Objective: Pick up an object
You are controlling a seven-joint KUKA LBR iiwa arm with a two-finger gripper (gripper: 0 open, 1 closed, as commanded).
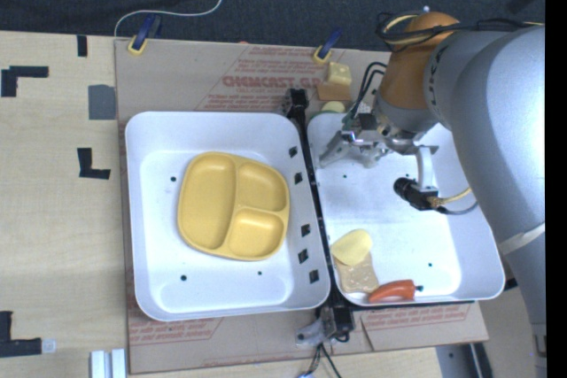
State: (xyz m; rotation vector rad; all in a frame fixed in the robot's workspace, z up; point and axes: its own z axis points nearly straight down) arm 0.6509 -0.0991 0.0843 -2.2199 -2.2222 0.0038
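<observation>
Camera view: red print (unreadable) on cardboard sheet [257,75].

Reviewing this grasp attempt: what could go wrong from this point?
The gripper sits near the far wall of the right bin, while the yellow piece, tan piece and orange-red item cluster by the near wall. A descent here would likely close on nothing. Those three touch or overlap, so a grasp there may drag a neighbour.
</observation>
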